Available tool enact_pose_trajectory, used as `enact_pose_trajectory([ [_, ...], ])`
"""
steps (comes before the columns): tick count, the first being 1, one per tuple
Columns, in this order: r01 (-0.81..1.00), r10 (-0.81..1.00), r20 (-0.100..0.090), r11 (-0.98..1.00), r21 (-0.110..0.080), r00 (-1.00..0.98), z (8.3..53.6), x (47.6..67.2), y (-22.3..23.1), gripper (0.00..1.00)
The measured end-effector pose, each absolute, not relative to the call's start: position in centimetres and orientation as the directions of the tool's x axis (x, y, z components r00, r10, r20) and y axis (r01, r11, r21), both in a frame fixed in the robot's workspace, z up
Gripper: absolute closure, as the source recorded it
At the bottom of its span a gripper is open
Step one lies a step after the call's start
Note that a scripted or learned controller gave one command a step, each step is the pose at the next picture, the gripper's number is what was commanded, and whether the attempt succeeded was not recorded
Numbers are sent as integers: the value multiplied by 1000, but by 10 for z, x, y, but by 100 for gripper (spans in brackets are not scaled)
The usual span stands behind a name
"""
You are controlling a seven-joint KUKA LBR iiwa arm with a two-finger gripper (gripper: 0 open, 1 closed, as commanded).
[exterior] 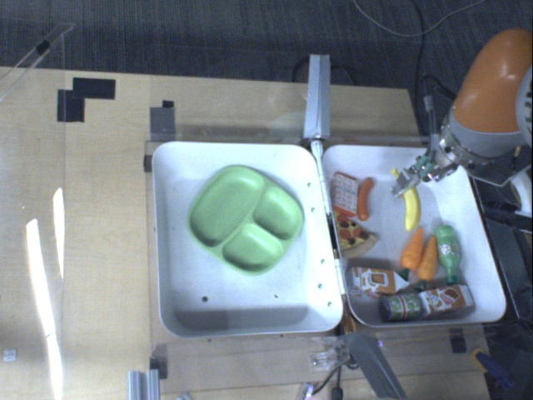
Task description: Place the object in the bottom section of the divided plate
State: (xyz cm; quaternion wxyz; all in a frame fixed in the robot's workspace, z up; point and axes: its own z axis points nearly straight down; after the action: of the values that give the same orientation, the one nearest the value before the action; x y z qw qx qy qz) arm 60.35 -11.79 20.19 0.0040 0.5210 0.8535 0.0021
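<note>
**A:** Which one is it after, do you reckon?

**B:** The banana (410, 209), I'd say. The gripper (414, 176) sits right at its upper tip, in the far part of the right bin (487, 223). Whether the fingers are spread or pinched, I can't tell from here; it's a small metallic tangle under that orange band.

**A:** So it hasn't got it?

**B:** Nothing shows between the fingers, so I wouldn't call it held. The banana looks to be lying on the bin floor, long axis running near to far, the far tip leaning slightly left towards the gripper.

**A:** Why come in at the end and not the middle?

**B:** My guess is room. The sausage (365, 199) and the red packet (344, 194) lie to its left, the carrots (420, 255) and green bottle (447, 253) just nearer, so the far end is the freer approach (though a tip grip on a curved thing may let it swing).

**A:** And the green divided plate (245, 217)?

**B:** Alone in the left bin (179, 298), turned at a slant: one long section on the left, two smaller on the right. The nearest of those, at the lower edge, I take as the bottom section. It runs crosswise, so the banana would probably need turning to lie along it.
</note>
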Motion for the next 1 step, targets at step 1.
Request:
enact_pose_trajectory([
  [1, 910, 910, -3, 415, 8, -415, 230, 670, -31, 100],
])
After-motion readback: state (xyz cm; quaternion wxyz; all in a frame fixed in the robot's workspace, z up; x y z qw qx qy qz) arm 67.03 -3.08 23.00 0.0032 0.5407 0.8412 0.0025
